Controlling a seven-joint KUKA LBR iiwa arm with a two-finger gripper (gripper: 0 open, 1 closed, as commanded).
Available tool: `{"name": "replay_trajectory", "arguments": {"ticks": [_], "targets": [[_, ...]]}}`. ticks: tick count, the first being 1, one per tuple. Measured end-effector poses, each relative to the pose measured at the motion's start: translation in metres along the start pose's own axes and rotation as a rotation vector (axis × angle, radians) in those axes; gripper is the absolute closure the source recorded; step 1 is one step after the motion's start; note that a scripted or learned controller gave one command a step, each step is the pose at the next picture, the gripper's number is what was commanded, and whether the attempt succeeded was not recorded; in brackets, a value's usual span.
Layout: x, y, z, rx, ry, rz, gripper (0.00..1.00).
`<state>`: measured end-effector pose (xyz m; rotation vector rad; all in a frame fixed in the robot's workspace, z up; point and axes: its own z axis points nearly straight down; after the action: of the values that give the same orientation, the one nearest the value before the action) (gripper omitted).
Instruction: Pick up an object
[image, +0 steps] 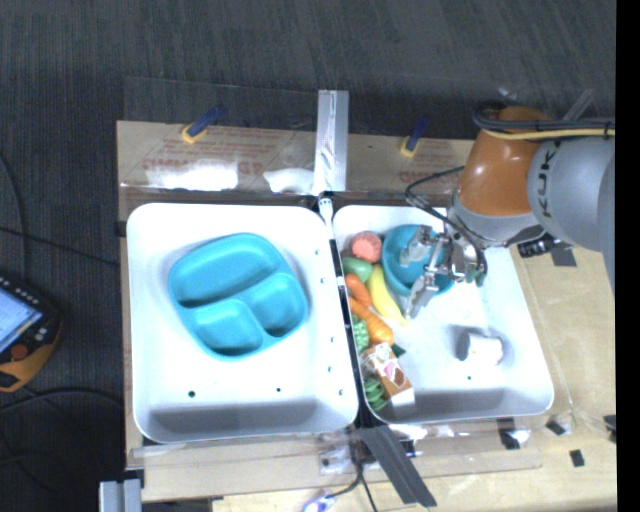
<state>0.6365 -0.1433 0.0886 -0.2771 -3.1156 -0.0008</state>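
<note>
The gripper (436, 272) hangs low in the right bin (520, 390), over the right side of a blue bowl (402, 256) that it partly hides. Left of the bowl lies a yellow banana (385, 295), with a red tomato (366, 245) and a green piece (358, 268) at the bin's back left. An orange carrot (377, 327) and a small printed box (390, 372) lie along the left wall. A grey-white cup (480, 347) lies on its side toward the front right, apart from the gripper.
The left bin (160, 400) holds a blue divided plate (238, 292). The arm's orange band (500, 170) reaches in over the right bin's back right corner. Bare white floor shows around the cup in the right bin.
</note>
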Motion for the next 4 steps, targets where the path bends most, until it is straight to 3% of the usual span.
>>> {"name": "replay_trajectory", "arguments": {"ticks": [1, 2, 3, 4], "targets": [[0.001, 0.026, -0.001, 0.004, -0.020, 0.006, 0.00], [0.027, 0.039, -0.002, 0.003, -0.030, 0.021, 0.00], [0.044, -0.048, -0.002, 0.004, -0.029, -0.073, 0.00], [-0.014, -0.030, 0.004, 0.002, 0.047, 0.115, 0.00]]}}
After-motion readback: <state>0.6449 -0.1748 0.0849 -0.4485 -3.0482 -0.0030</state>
